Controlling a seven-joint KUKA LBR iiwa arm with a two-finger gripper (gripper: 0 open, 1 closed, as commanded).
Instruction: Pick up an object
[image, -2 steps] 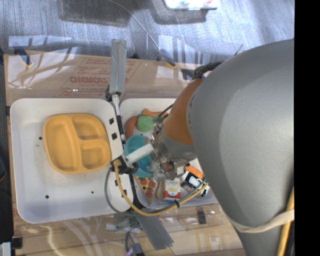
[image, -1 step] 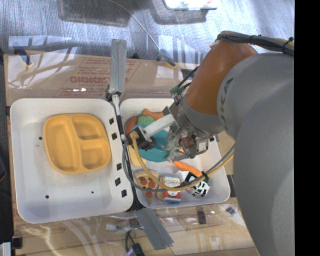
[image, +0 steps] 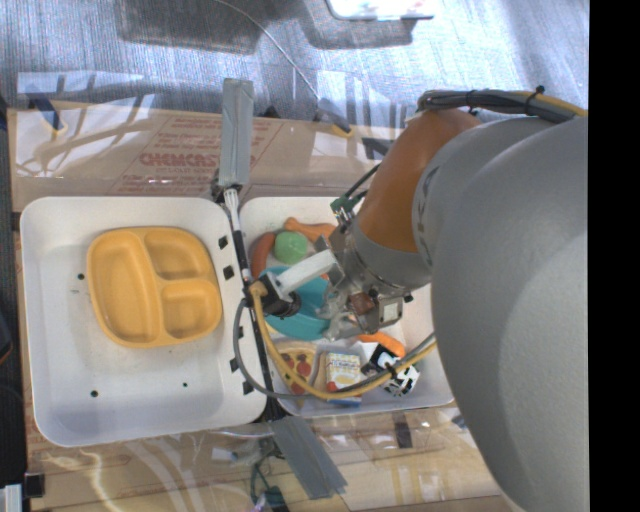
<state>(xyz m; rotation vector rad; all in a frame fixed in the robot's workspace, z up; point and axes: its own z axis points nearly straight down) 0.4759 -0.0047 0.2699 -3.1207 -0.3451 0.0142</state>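
Reach step: arm low over the right bin (image: 432, 392), gripper (image: 345, 318) down among the clutter. Cannot tell its state; wrist hides it. Nearest candidates: teal plate (image: 300, 318) touching or just under it, green ball (image: 292, 246) just beyond. Yellow tray (image: 152, 283) sits well apart in the left bin (image: 60, 400). Next move, likely: confirm a grip, then lift straight up.

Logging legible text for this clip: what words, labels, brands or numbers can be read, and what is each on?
"CHEMCAS...": red print on the cardboard sheet behind the bins; its last letters are cut off by the grey bar.
Smaller red lines above and below it: too blurred to read.
Small printed card in the right bin: too small to read.
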